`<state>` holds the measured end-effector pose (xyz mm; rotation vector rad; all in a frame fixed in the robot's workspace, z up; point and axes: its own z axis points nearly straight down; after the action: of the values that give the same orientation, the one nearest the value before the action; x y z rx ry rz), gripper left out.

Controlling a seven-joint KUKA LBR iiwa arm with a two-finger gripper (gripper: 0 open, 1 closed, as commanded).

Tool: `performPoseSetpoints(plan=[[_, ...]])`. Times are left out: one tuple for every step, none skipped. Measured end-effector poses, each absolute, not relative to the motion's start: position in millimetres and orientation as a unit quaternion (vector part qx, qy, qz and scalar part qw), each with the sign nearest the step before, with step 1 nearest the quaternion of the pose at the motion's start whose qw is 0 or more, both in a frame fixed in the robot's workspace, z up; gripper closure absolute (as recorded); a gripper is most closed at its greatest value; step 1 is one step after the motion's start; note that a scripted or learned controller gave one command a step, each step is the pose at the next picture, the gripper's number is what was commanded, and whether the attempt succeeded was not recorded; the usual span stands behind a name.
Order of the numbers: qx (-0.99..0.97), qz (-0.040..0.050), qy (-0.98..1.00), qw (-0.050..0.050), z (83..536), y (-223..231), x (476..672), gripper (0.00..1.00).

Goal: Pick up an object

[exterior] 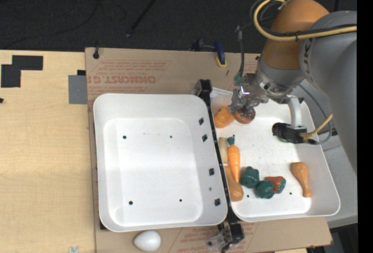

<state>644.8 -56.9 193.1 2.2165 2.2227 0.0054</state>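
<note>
Gripper (243,111) sits low over the right bin's (326,202) far left corner, beside an orange object (222,118); claw state apparently indeterminable.

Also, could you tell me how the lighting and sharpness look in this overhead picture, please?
Camera view: even, bright light; the left bin nearly washes out to plain white, with soft shadow along its rim. The floor behind the bench is almost black. The carrot in the right bin reads fairly sharp, while the gripper looks slightly soft.
</note>
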Motion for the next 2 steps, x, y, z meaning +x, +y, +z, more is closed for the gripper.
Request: performPoseSetpoints(plan=[[0.704, 0.0, 0.71, -0.002, 187, 43, 643.5, 1.0], [0.705, 0.0002, 0.71, -0.002, 198, 114, 634.8, 1.0]])
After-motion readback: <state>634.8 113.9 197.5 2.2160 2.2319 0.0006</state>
